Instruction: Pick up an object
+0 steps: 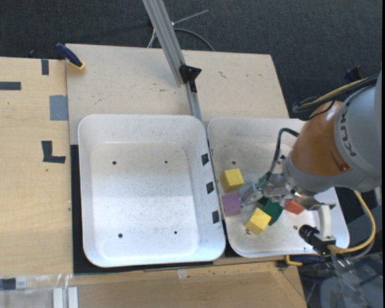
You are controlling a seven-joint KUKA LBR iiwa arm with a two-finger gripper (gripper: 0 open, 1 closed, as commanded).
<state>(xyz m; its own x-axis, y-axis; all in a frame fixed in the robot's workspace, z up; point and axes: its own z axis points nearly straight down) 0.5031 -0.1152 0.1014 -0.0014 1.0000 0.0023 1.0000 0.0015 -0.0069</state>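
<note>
The gripper (262, 194) sits low in the right bin (244, 140) among the blocks; its state cannot be determined. The green block (273, 210) lies just beside it, touching a yellow block (258, 221). Centre over one block before closing.

Tool (262, 194) low in right bin (244, 133) among yellow (231, 179), purple (230, 204), green (273, 210) blocks.
</note>
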